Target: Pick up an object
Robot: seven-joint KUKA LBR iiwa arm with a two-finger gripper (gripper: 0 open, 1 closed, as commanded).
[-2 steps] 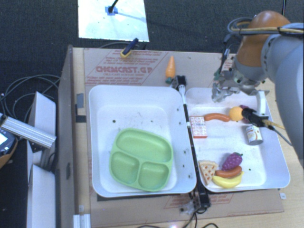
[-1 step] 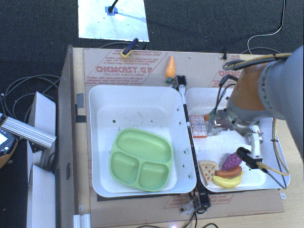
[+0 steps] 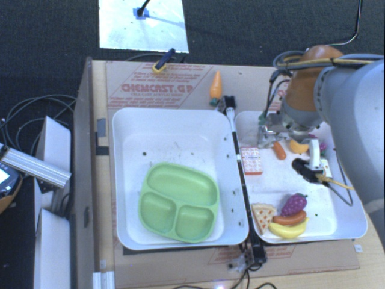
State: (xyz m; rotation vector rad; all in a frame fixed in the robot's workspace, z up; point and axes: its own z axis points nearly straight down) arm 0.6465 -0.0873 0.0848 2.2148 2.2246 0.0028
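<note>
Toys crowd the right bin [image 3: 271, 182], while the left bin [image 3: 156, 131] beside it carries a green divided tray [image 3: 178, 202], lying flat toward its near end. The grey arm [image 3: 346, 95] comes in from the right, and its claw [image 3: 266, 136] hangs low over the far left corner of the right bin, close to the wall where the two bins meet. Whether the claw is released or clenched I cannot tell from where I stand.

Just beside the claw, on the bin floor, lies a small orange stick [image 3: 279, 150], set at a slant. A little to the right of it is a yellow piece [image 3: 298, 145], partly hidden by the robot. A red-and-white card [image 3: 251, 160] lies nearer to me, hard against the left wall of that bin.

At the near end of the same bin a cluster sits together. It has a purple bunch of grapes [image 3: 293, 204], a red sausage [image 3: 289, 218] touching the grapes on the near side, a banana [image 3: 287, 229] curled under the sausage, and a waffle wedge [image 3: 263, 214] just to their left.

Outside the bins, on the bench [image 3: 150, 86] at the far side, a carrot [image 3: 215, 84] lies by the far end of the dividing wall, apart from the claw.
</note>
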